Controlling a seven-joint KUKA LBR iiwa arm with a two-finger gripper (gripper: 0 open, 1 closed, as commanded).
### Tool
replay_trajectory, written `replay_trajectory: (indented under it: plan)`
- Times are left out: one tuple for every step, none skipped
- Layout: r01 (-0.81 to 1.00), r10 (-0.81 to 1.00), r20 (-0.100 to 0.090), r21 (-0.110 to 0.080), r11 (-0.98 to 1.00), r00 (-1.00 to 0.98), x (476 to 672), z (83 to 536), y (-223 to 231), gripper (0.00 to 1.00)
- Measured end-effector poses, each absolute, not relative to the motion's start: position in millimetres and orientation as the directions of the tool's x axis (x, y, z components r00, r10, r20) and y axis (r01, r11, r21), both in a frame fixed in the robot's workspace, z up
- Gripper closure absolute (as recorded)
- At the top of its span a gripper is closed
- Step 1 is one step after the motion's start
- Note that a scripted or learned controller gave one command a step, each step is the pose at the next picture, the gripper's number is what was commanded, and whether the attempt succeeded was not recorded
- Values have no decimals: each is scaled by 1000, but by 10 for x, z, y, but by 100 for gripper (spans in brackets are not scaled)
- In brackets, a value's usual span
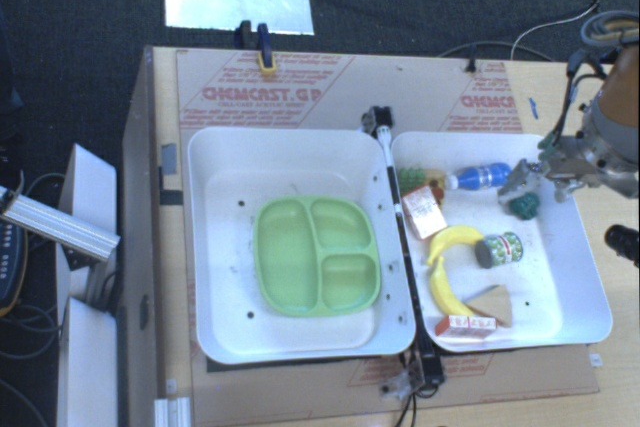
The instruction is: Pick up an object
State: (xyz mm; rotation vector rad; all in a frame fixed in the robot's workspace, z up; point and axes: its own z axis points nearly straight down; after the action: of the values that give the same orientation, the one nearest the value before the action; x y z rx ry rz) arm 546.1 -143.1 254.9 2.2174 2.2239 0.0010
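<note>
Nearest me, at the front rim of the right bin (590,320), lies a small red-and-white packet (462,323), with a tan wedge (492,305) just behind it and a banana (446,267) curving up beside them. All of that sits well down and to the left of the tool (541,183), which hangs over the far right part of that bin. Directly under it, touching or very nearly so, is a small dark green object (524,206); I'd take that as what it is going for. A blue-capped bottle (480,177) lies just to the tool's left, and a little can (500,248) with a green label sits below it, nearer me. Whether the tool is wide or narrow I cannot tell from this angle, and nothing is visibly clamped in it. So the pick looks not yet done: everything rests on the bin floor, and gripping and lifting remain. Across the divider, far to the tool's left, a green divided tray (318,255) lies alone in the left bin (215,165).
</note>
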Motion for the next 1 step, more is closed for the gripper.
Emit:
replay_trajectory:
  plan:
    - [1000,1000,-1,0,4,-4,6139,1759,-1672,0]
